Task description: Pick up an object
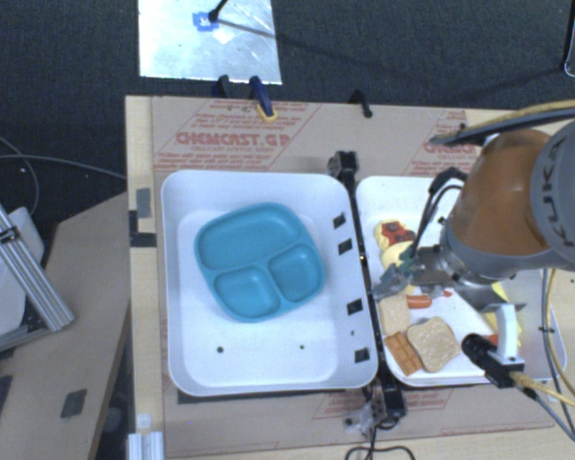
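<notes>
Setting: robotics lab bench. Evidence: KUKA arm [517, 209] over two white bins [187, 286]; brown protective sheet [240, 137] printed CHEMCAST GP; clamps [262, 99] at its far edge; aluminium framing [19, 271] at left; loose cables [48, 166] on dark carpet
</notes>
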### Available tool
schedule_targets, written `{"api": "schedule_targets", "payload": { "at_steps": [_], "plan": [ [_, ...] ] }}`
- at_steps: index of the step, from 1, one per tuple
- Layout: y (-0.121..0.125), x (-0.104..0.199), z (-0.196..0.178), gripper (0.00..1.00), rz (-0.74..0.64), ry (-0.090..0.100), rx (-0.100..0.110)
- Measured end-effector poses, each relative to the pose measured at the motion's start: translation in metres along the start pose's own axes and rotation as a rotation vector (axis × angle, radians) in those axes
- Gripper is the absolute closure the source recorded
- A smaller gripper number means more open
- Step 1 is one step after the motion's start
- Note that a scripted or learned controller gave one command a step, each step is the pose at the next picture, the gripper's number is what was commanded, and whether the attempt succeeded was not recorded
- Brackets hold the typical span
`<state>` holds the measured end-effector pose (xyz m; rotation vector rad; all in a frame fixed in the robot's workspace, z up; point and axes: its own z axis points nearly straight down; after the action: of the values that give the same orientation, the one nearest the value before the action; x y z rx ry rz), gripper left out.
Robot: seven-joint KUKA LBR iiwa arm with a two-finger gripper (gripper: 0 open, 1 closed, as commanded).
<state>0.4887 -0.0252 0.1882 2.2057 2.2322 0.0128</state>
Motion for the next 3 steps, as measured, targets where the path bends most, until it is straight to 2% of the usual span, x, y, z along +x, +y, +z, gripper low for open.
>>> {"api": "schedule_targets", "payload": {
  "at_steps": [1,2,3],
  "plan": [
    [0.0,-0.005,-0.007,1.0,0.008,-0.003,0.003],
    [-0.002,0.068,0.005,1.0,0.0,0.0,0.009],
    [0.008,0.146,-0.127,1.0,-0.002,0.004,-0.007]
  ]
}}
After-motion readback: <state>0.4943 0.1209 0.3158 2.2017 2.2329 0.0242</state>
